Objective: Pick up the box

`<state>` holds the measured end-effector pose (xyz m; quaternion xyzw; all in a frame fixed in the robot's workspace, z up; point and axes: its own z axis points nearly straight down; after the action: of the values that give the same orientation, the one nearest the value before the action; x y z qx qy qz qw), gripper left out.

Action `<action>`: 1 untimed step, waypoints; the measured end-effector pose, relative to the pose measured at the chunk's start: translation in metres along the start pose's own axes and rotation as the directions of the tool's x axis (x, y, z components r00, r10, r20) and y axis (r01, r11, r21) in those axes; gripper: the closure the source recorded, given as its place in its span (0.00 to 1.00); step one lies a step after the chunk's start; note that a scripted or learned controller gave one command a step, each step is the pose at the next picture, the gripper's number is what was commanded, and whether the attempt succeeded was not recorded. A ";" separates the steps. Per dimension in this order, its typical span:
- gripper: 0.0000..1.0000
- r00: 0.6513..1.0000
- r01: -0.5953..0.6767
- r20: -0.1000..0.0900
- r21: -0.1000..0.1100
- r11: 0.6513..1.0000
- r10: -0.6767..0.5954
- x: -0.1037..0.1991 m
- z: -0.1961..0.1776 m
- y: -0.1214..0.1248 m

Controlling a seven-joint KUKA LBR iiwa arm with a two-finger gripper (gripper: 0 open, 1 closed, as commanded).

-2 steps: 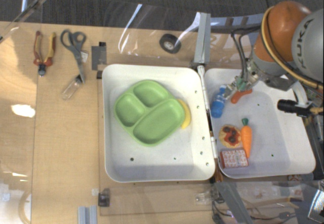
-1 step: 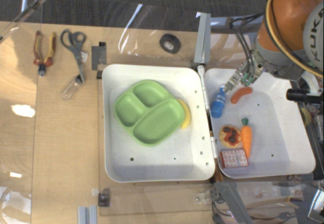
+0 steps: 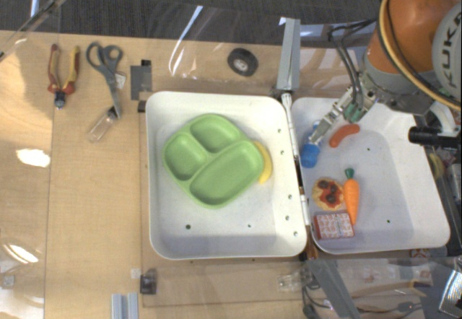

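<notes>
Fingers (image 3: 336,120) apart; box (image 3: 333,225) lengthwise left-right

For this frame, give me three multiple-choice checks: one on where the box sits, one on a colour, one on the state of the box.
1. Where is the box?
A. near corner of the right bin, beside the carrot
B. in the left bin, on the tray
C. on the bench by the scissors

2. What colour is the divided tray in the left bin?
A. red
B. green
C. black

3. What is the state of the box?
A. lifted above the bin
B. lying on the bin floor, apart from the gripper
C. leaning on the tape roll

Answers: 1 A, it lies at the right bin's lower left, just below the carrot. 2 B, the three-compartment tray is green. 3 B, the gripper is at the bin's far end, by the sausage.
</notes>
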<state>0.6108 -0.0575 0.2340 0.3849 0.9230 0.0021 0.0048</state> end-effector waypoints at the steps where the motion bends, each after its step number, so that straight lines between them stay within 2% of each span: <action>1: 0.00 0.999 -0.043 0.002 0.004 0.999 0.043 -0.043 0.133 0.000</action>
<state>0.6426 -0.0881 0.1017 0.4048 0.9144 0.0002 0.0050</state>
